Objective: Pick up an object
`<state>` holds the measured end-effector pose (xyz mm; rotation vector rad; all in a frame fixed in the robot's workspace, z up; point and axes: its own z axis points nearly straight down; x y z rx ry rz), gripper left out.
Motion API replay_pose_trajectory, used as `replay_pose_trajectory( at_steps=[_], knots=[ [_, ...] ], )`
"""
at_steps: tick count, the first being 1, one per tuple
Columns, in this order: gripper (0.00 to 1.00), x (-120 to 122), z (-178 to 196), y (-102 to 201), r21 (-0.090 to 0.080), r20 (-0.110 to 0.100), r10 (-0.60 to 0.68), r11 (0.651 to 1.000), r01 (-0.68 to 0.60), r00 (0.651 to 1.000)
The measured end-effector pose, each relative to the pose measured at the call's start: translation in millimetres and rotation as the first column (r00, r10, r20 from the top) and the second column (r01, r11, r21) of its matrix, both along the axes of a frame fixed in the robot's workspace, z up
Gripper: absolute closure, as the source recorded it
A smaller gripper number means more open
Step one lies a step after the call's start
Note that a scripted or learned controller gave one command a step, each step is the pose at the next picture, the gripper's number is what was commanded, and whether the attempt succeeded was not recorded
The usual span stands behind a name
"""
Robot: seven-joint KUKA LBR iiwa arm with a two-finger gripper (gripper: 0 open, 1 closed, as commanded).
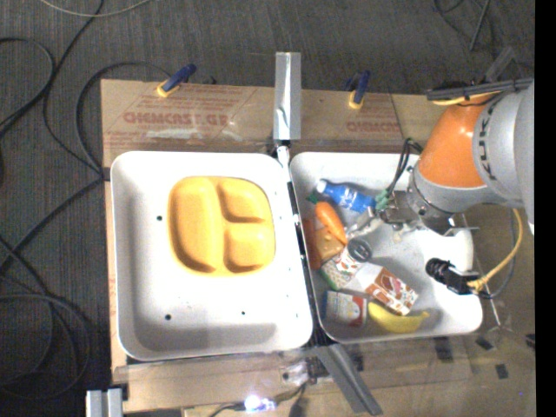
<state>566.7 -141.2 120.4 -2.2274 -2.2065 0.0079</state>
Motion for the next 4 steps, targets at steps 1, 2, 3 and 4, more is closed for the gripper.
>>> replay_pose_trajectory(
  at_steps=[1, 2, 3, 4],
  knots=[
    [0.0, -7, -14, 28, -0.002, 0.012, 0.01, 1.0, -0.01, 1.0],
    [0.0, 70, -33, 47, -0.003, 0.016, -0.002, 1.0, 0.002, 1.0],
    [1.0, 70, -26, 49, -0.003, 0.012, 0.002, 1.0, -0.002, 1.0],
    [1.0, 87, 99, 83, -0.004, 0.001, 0.013, 1.0, -0.013, 1.0]
  ],
)
